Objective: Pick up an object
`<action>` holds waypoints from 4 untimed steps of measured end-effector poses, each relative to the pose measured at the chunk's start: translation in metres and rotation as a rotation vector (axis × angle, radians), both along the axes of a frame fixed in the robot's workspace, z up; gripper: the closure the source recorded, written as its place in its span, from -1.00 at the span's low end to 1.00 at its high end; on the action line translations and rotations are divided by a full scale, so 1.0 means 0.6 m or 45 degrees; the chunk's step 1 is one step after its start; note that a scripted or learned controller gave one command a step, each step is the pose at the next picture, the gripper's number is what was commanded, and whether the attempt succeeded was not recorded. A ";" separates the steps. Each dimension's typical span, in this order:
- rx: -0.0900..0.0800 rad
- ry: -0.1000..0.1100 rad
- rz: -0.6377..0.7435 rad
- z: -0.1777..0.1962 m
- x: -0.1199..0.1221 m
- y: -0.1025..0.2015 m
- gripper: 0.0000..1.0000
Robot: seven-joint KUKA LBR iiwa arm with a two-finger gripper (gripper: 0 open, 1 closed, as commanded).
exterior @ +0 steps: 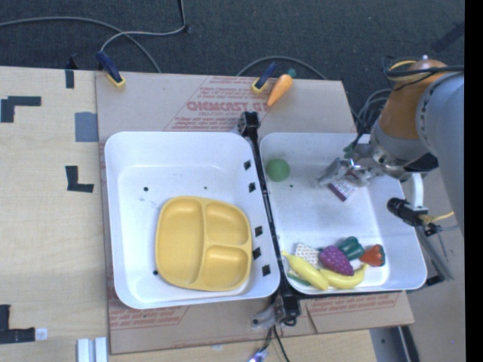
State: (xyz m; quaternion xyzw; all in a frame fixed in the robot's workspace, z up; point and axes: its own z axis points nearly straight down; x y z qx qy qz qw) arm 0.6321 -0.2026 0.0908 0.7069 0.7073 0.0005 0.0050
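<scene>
Reaching in from the right side of the frame, I have my gripper point(341, 178) low over the upper part of the right bin point(317, 210), near its back wall. Under my fingertips lies a small purplish object point(341, 190); it is too small and too blurred for me to name it better. I cannot tell if my fingers are spread or pressed together, and I cannot tell if this small piece is between them or only lies just below them on the bin floor.

This purplish piece is the closest thing to my hand, so I judge it is what I am trying to take. It lies directly under my hand, a little toward the lower edge of the frame. Its long axis seems to run diagonally, from upper left to lower right, though I cannot be sure.

The other candidates are farther. A green ball point(278, 169) sits to the left of my hand, near the divider between the bins. At the lower edge of the right bin there is a heap of toy food: a yellow banana point(317, 274), purple grapes point(336, 260) and a red piece point(373, 256). The left bin point(128, 202) holds a yellow divided plate point(204, 243).
</scene>
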 end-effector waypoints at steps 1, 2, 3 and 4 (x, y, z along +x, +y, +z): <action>0.004 -0.012 0.004 0.022 0.006 0.005 1.00; 0.008 0.011 -0.001 0.082 -0.080 0.017 1.00; 0.008 0.005 0.003 0.022 -0.001 -0.005 1.00; 0.008 0.010 0.002 0.038 0.017 -0.034 1.00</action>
